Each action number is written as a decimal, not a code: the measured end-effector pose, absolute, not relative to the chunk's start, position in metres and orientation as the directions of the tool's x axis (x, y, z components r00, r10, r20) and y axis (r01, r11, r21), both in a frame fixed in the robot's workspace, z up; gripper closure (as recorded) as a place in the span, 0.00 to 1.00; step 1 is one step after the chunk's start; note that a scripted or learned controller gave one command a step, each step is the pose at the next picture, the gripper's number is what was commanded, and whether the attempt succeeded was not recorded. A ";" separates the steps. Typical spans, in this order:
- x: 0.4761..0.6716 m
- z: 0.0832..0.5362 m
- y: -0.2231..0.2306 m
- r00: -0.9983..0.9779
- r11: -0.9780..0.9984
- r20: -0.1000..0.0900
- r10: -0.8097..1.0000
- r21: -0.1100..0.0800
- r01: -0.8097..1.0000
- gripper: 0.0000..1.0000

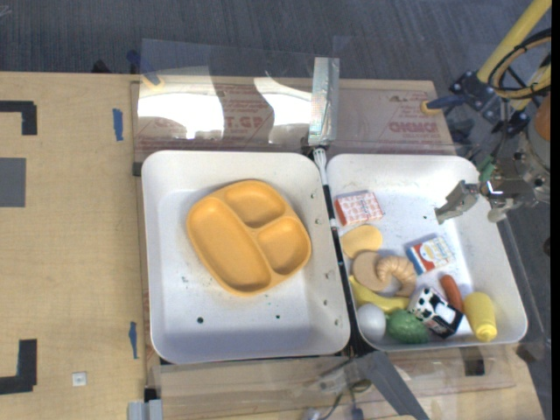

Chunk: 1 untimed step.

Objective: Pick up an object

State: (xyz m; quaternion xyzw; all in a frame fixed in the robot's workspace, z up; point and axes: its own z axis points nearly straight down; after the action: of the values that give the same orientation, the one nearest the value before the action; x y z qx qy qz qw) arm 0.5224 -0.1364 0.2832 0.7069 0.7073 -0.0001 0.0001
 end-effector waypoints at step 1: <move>0.477 0.147 -0.113 0.423 -0.423 -0.001 0.906 -0.009 0.906 0.00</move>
State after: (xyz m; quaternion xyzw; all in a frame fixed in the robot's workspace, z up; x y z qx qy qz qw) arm 0.4773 -0.1134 0.1467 0.8434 0.5373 -0.0029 -0.0037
